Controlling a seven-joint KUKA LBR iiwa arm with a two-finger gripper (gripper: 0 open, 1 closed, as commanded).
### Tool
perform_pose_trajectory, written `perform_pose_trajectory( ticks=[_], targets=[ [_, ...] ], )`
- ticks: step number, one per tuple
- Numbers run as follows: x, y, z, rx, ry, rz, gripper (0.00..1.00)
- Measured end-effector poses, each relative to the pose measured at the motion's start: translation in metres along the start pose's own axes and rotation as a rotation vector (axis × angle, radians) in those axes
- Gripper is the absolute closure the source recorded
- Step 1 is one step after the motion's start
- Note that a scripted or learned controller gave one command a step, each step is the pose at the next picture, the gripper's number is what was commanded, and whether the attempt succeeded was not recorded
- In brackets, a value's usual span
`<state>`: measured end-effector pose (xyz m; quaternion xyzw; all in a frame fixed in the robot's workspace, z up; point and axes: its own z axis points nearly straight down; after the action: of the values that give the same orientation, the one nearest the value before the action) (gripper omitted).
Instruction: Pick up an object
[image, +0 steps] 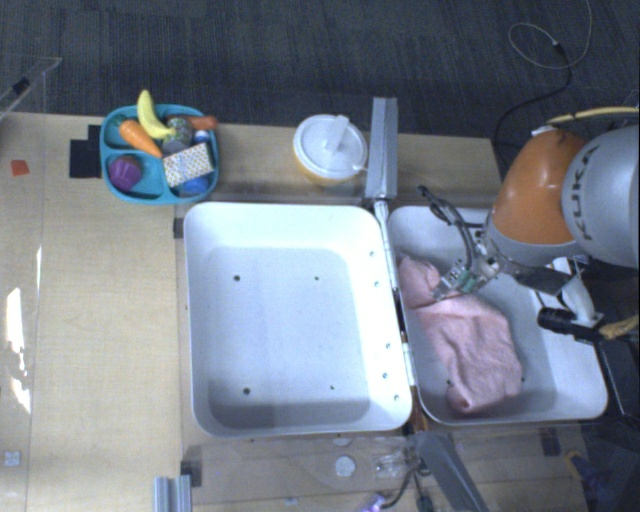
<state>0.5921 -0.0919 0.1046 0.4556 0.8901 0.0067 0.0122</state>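
A crumpled pink cloth (462, 338) lies in the right bin (572, 398), reaching from its left wall toward the front. My gripper (462, 280) hangs low over the cloth's upper part, just right of the raised fold near the divider. The grey arm with its orange band (538, 196) comes in from the right above the bin's back corner. The fingertips sit right at the cloth's surface, and their spread is too small to read here.
The left bin (290, 318) sits beside the right one, split by a metal divider (382, 150). Behind the bins stand a blue tray of toy food (158, 152) and a lidded white-and-yellow cup (330, 148). Cables run near the arm.
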Motion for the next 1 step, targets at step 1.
perform_pose_trajectory(
  ticks=[1],
  targets=[
    [-0.0126,0.0121,-0.0458,0.013,0.008,-0.103,1.00]
  ],
)
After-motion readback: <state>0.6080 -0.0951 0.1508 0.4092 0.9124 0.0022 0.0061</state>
